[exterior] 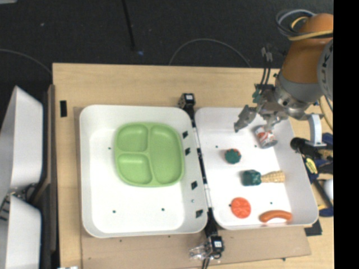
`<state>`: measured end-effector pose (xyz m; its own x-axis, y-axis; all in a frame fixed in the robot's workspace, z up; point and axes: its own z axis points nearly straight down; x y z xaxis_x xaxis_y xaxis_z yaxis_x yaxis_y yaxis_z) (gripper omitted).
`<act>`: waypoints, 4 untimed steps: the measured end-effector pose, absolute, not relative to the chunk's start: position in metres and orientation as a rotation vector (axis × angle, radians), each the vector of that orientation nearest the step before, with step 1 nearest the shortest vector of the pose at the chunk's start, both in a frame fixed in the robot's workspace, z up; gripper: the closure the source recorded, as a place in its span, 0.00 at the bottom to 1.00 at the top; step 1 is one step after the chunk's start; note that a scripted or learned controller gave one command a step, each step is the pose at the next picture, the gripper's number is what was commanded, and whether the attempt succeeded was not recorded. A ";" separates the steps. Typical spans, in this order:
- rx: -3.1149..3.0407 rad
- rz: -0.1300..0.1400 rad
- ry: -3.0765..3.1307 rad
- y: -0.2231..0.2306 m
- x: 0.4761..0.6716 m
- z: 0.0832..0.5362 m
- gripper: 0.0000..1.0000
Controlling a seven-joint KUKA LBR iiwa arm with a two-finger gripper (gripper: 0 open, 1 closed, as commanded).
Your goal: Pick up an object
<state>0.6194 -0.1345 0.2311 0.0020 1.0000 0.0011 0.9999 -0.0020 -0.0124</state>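
Gripper [257, 123] hovers near right bin [216, 122] far rim.

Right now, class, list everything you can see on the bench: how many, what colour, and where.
bins: two, white, side by side on the bench
divided plate: one, light green, left bin
can: one, silver and red, right bin, far side, under the claw
small lump: one, dark green, right bin
cone piece: one, green and tan, right bin
round piece: one, orange-red, right bin
sausage shape: one, orange, right bin, near corner
claw: one, grey, above the right bin
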 end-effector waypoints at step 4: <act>-2.224 0.004 -2.218 -0.130 0.614 0.099 0.00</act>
